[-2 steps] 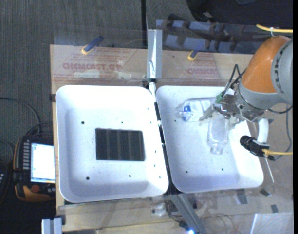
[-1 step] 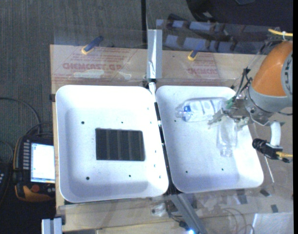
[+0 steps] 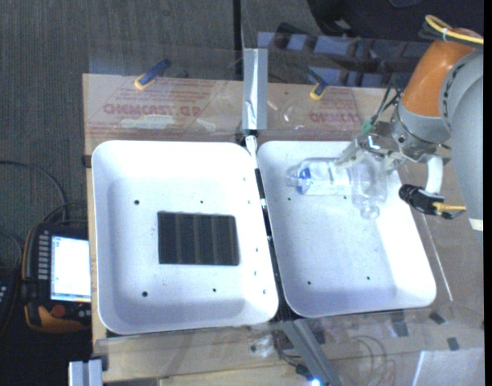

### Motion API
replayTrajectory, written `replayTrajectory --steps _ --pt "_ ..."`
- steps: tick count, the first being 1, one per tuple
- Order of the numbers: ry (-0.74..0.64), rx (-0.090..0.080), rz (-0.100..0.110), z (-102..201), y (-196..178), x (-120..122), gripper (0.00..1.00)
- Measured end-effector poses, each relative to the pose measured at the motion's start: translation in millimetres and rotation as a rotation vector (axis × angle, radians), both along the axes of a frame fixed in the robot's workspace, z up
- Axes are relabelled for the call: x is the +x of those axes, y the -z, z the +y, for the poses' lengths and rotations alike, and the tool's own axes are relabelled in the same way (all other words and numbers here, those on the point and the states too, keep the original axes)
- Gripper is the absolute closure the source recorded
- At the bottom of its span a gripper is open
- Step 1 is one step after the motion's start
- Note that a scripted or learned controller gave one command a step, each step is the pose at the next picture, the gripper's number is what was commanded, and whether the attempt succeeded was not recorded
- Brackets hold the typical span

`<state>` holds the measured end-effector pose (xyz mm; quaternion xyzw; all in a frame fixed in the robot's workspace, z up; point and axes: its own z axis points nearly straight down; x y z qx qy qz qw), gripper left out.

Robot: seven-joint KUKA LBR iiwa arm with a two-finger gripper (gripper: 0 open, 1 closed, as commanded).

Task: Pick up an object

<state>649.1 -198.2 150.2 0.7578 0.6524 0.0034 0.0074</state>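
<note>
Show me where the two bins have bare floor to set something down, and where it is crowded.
Left bin: free floor rings the dark ribbed panel, widest along the far wall. Right bin: the near half is bare. Crowded spot: its far right corner, where the clear plastic bottle lies under the gripper.

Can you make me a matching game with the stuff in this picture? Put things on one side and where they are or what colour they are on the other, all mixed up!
Things:
1. black ridged rectangle
2. clear plastic bottle
3. orange band
4. blue-handled clamp

Places or colours:
A. in the right bin
B. at the back edge of the bench, behind the left bin
C. on the robot arm, above the wrist
D. in the middle of the left bin

Pairs: 1-D, 2-A, 3-C, 4-B
</note>
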Motion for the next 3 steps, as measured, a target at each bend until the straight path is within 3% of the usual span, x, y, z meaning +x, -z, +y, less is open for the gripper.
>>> replayTrajectory --steps 2,3 --pt "-0.105 -0.007 -0.010 -3.9 1.2 -2.9 0.00" --pt "-0.107 -0.010 -0.009 -3.8 -7.8 -2.5 1.00"
